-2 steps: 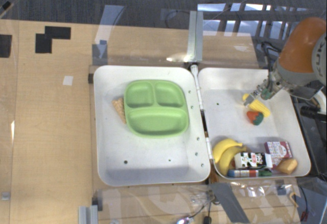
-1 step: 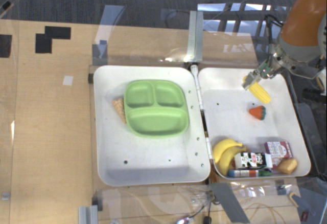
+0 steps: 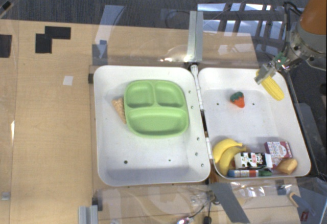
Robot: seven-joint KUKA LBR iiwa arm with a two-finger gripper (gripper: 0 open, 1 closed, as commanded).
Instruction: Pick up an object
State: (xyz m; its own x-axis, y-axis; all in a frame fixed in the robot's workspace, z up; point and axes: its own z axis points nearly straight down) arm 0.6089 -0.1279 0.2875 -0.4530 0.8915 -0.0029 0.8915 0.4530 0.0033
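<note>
In the far corner of the right bin (image 3: 255, 126), the gripper (image 3: 266, 73) sits right at the top end of a corn (image 3: 274, 88). The step in hand looks like the grab itself. I cannot tell if the fingers are open or closed, or if they have the corn between them. The next move, I think, is to get a firm hold and lift straight up, staying off the bin wall close by. The corn is yellow, short and bumpy, and it lies at a slant. It is round, so it may roll or slip. A strawberry (image 3: 237, 98) lies near it, and a banana (image 3: 226, 149) lies well apart at the near side. The left bin (image 3: 148, 156) holds a green plate (image 3: 155, 108).
</note>
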